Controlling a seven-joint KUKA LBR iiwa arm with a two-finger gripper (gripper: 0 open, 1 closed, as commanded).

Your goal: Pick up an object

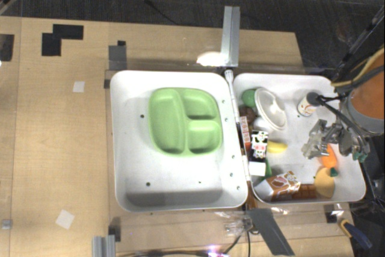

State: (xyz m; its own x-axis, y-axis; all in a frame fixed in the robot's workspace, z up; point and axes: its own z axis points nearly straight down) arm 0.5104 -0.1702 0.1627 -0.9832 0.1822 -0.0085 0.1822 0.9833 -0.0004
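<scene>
Clutter fills the right bin (pixel 360 186) at the right of the frame, while the left bin (pixel 129 189) at centre bears a green divided plate (pixel 183 119) lying flat, its long side running top to bottom. Most of the loose goods crowd the right bin's left wall: a white bowl (pixel 271 108) tipped on its side with its mouth toward lower right, a cow-patterned carton (pixel 259 144), and a yellow piece (pixel 277 147) with its long axis left to right. A brown packet (pixel 284 183) lies along the bin's lower edge.

Gripper (pixel 317 144) hangs low over the bin's right middle, reaching in from the right; whether its jaws stand apart or together cannot be told. Likeliest target, by nearness, is the orange object (pixel 329 157) just beside the gripper at lower right, partly hidden, so its axis is uncertain. A pale yellow fruit (pixel 325 182) rests below it, narrow end toward the upper right.
</scene>
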